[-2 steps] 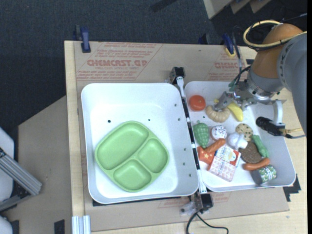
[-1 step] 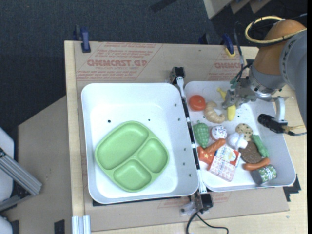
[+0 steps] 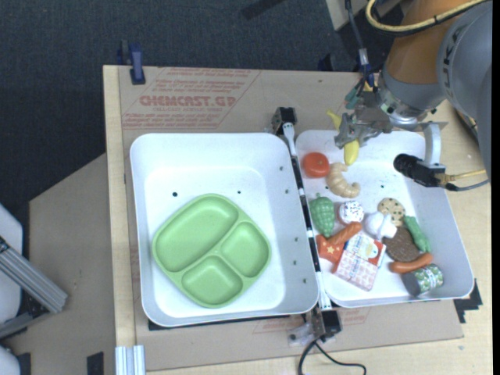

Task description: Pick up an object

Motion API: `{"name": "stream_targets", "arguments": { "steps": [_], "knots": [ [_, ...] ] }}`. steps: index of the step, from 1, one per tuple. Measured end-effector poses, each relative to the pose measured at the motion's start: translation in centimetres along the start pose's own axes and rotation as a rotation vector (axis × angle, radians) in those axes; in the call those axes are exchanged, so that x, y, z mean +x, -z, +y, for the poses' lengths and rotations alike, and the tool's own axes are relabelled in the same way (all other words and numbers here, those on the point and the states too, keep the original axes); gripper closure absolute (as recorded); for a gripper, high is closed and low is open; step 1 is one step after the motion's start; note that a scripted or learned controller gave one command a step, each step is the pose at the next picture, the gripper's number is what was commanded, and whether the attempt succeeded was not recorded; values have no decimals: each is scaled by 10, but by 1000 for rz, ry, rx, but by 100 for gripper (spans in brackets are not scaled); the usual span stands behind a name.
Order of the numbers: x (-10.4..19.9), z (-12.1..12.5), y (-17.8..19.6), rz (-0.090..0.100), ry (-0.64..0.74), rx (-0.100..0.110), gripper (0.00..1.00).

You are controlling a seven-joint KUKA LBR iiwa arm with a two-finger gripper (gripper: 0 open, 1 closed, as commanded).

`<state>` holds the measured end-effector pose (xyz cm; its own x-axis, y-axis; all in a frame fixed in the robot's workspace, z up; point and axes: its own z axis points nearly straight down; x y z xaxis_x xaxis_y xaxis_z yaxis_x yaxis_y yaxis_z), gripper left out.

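over the right bin's (image 3: 461,276) far end the gripper (image 3: 353,141) pinches a yellow banana (image 3: 351,151) (long axis near upright, tip pointing down toward the croissant (image 3: 342,180)), wrist angled down-left from the grey arm (image 3: 437,45) entering at right.

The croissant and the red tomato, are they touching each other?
Apart. The camera view shows a strip of white bin floor between the tomato and the croissant, which lies lower right of it.

two white bins (image 3: 148,178), one green divided plate (image 3: 211,250), roughly a dozen toy foods (image 3: 367,237).
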<state>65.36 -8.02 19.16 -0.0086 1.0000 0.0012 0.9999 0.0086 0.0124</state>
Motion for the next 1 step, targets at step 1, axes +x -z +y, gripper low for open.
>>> {"name": "stream_targets", "arguments": {
  "steps": [1],
  "knots": [
    [49,-67,12,2,-4,18,100]
  ]
}}
